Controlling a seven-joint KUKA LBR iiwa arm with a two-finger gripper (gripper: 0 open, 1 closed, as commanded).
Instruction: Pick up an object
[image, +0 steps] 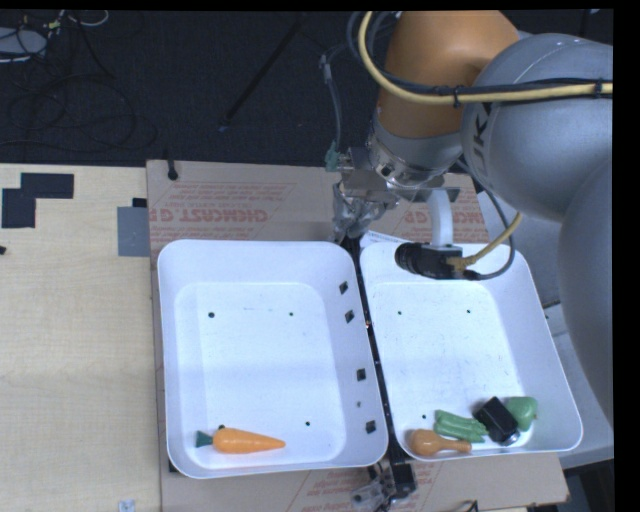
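The gripper (352, 222) hangs over the far end of the ridge where the two bins meet, and whether it is apart or together I cannot tell. Nothing shows in its grasp.

Every candidate lies at the opposite, near end. A carrot (246, 440) rests alone in the left bin (170, 300), close to its near left corner and almost against the near wall. In the right bin (545, 330), a pear-like piece (437, 443), a green pod (459, 426), a black block (496, 419) and a green lump (522, 408) crowd the near right corner, touching or overlapping.

The risks, as I judge them:
- The reach is long, so a small aiming error could land on bare bin floor.
- The carrot sits so near the wall that one side of the gripper may strike the rim or wedge against it.
- Its smooth, tapering body may squirt out of a squeeze.
- In the cluster, a descent may push pieces aside, or catch two at once and drop both.
- The black block leans on its neighbours and may tip when touched.
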